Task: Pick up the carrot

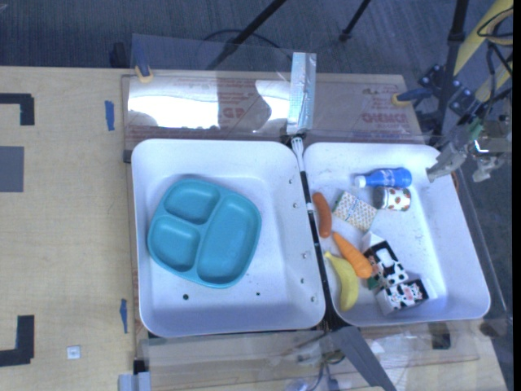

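The carrot (351, 253) is orange with a green stub at its lower right end. It lies on a slant in the right bin (456, 243), near that bin's left wall, between a yellow banana (344, 281) and a black-and-white patterned box (394, 278). It seems to touch both. The gripper (446, 163) is a small grey shape at the right bin's far right rim, well away from the carrot and above the bin's corner. Nothing shows between its tips.
The right bin also holds an orange-red sausage (323, 213), a patterned sachet (356, 210), a blue bottle (384, 177) and a small can (397, 199). A blue divided plate (204, 231) lies in the left bin (155, 169). Tripod legs and cables stand behind the bench.
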You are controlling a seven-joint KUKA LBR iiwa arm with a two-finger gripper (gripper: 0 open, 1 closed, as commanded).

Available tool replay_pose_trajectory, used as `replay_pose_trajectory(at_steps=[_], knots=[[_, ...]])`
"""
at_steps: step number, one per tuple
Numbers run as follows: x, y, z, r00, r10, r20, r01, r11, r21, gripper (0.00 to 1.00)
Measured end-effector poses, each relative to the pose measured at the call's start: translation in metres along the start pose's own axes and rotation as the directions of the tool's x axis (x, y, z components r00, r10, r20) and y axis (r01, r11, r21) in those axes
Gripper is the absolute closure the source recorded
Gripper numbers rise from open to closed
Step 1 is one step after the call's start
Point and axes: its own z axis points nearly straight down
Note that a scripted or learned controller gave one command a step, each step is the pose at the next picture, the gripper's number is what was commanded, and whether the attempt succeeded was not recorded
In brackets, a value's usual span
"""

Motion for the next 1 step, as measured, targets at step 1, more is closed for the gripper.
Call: replay_pose_trajectory(at_steps=[1], knots=[[0.0378, 0.0322, 0.0692, 0.955, -0.296, 0.0, 0.296, 0.955, -0.001, 0.0]])
